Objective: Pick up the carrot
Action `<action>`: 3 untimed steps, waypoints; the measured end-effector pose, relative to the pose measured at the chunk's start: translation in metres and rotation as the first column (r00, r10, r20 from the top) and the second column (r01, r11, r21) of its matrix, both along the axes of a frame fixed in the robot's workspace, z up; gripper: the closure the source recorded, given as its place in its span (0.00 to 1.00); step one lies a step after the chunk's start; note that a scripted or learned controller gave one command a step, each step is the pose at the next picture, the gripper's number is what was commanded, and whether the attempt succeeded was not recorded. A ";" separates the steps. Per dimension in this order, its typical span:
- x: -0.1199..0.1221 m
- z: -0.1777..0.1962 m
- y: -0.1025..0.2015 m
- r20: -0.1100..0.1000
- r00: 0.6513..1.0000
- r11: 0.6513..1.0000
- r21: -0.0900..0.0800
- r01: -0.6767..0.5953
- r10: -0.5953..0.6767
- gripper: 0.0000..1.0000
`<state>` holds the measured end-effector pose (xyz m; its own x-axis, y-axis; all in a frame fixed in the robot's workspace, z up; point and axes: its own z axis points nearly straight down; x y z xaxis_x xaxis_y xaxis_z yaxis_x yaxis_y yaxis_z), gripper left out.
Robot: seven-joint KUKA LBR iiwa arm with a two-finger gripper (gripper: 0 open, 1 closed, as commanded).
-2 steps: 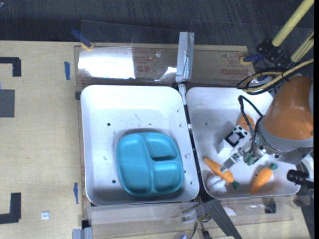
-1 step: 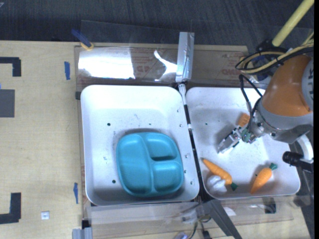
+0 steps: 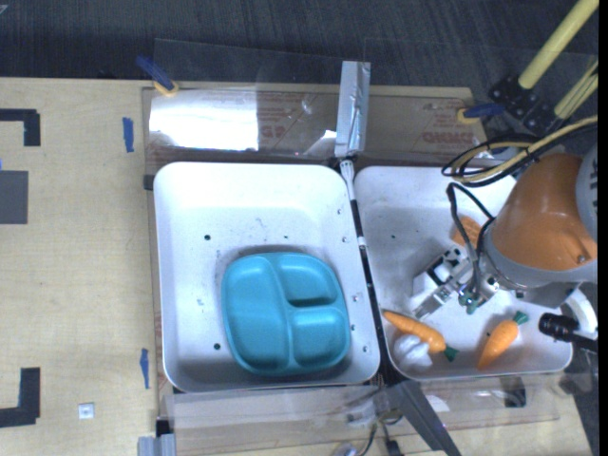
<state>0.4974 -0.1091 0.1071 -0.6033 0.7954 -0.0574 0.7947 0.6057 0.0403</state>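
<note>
**Op:** Logging from my remote station. Landmark is the right bin (image 3: 380,207), shallow white plastic with rounded corners and faint scuffs. The arm (image 3: 541,221) covers that bin's right side, so I can't read the wall or floor under it. A bit of orange pokes out at the arm's left edge; too little shows to name it.

**Note-taker:** Gripper?

**Op:** The gripper (image 3: 445,288) hangs over the middle of the right bin, metal fingers pointing toward its lower left. They look slightly parted with nothing between them, though the tips are small and blurred against the white floor (low confidence on the gap).

**Note-taker:** Target?

**Op:** One carrot (image 3: 414,328) lies near the right bin's front left corner, tapered, smooth orange, green stub at its right end, below and left of the gripper and apart from it. It lies across something pale and rounded I cannot identify. A second carrot (image 3: 500,341) sits near the bin's front wall, further right, stubbier, tilted, green at the top.

**Note-taker:** Anything else?

**Op:** Left of the right bin, the left bin (image 3: 190,198) holds a teal tray (image 3: 283,312), matte, rounded, divided into compartments.
</note>
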 end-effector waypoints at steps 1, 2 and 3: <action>0.000 0.000 0.000 -0.002 0.992 0.992 -0.010 -0.129 0.129 0.00; -0.015 0.080 0.049 -0.058 0.973 0.975 0.020 -0.223 0.224 0.00; -0.019 0.017 0.000 -0.070 0.987 0.990 0.021 -0.143 0.144 0.00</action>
<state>0.4780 -0.1090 0.1237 -0.7134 0.7008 0.0021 0.7008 0.7134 -0.0028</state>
